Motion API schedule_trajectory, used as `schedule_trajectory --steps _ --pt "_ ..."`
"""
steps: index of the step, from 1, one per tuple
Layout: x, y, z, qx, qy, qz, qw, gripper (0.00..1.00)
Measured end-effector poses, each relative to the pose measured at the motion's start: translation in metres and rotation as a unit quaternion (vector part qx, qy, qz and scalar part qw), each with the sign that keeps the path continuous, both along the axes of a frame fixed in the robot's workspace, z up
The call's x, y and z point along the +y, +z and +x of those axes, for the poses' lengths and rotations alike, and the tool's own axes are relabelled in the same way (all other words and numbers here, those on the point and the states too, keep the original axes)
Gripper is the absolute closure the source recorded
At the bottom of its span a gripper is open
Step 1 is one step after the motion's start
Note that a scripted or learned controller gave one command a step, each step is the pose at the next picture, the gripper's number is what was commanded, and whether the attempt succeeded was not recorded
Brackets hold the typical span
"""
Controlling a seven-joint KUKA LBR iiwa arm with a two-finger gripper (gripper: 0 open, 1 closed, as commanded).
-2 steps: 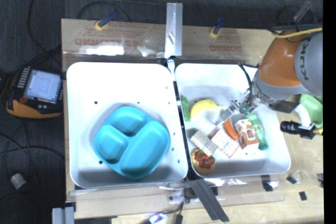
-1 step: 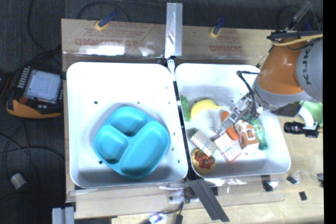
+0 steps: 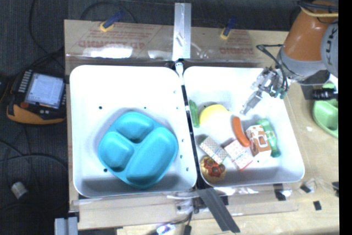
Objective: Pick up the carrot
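The carrot (image 3: 239, 129) is a small orange piece lying aslant in the right bin (image 3: 220, 77), between a yellow lemon (image 3: 213, 114) and a small orange-and-white carton (image 3: 258, 140). My gripper (image 3: 254, 98) hangs over the right bin's upper right part, just above and right of the carrot, its tips pointing down-left toward it. Nothing shows between the tips. The grey arm with its orange band (image 3: 307, 36) reaches in from the right.
A blue sectioned plate (image 3: 137, 147) lies in the left bin (image 3: 93, 91). Around the carrot sit a green vegetable (image 3: 193, 113), a green item (image 3: 270, 137), patterned packets (image 3: 225, 150) and a round brown-red thing (image 3: 213, 168). A green object (image 3: 329, 113) sits outside at right.
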State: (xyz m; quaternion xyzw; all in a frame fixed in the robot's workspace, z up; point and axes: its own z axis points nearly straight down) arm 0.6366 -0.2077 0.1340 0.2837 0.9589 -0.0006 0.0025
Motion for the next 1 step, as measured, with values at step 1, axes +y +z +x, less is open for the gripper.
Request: schedule_trajectory --steps 1 --pt "0.0791 -0.0441 -0.0468 -0.003 -0.103 0.0018 0.9947 0.0"
